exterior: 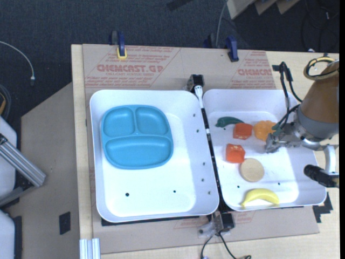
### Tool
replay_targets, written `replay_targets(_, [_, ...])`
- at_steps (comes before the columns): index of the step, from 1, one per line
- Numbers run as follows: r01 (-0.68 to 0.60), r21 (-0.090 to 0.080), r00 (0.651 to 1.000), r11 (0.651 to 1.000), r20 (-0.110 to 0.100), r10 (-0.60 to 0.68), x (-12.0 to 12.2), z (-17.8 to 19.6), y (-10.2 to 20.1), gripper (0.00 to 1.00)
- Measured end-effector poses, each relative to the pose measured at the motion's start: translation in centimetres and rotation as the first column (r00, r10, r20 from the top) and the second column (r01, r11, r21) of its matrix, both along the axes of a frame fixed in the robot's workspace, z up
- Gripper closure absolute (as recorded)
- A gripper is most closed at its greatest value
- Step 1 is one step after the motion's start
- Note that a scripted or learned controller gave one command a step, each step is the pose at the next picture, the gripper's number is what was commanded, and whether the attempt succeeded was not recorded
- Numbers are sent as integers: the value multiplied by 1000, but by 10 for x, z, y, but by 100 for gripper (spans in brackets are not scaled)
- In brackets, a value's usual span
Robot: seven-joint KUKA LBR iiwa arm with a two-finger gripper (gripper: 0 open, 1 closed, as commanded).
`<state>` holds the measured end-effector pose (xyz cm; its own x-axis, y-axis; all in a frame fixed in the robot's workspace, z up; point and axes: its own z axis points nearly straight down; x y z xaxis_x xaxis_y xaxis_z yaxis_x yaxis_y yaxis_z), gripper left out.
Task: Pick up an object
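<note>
White plastic bins sit side by side on the bench. The left bin (108, 198) holds a blue divided plate (137, 136) in its upper left part. The right bin (285, 196) holds the candidate items: a dark green piece (229, 121) at its upper left, an orange-red block (242, 131) just below it, a softer orange item (263, 129) beside that, a second red block (235, 153) nearer centre, a tan disc (252, 170) just beneath it, and a yellow banana (261, 197) along the lower rim.

The gripper (272, 143) hangs low at the right side of the right bin, just right of and below the orange item. Whether its fingers are spread or closed cannot be judged from this angle; nothing is seen between them.

Assessment: the step in hand appears to be the approach to a grasp, with the orange item the nearest target.

Recommendation: centre the fingers squarely over a single item before descending. The orange item and orange-red block lie close together, so a misaligned descent risks nudging one into the other. Keep clear of the bin wall, and lift straight up.
</note>
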<state>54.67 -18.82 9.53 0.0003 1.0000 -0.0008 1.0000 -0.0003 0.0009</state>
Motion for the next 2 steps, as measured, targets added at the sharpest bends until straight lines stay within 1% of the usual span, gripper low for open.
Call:
replay_targets(1, [0,-2,1000,1000,4,0,-4,45,-4,100])
replay_targets(2, [-2,-2,1000,1000,7,2,4,106,0,100])
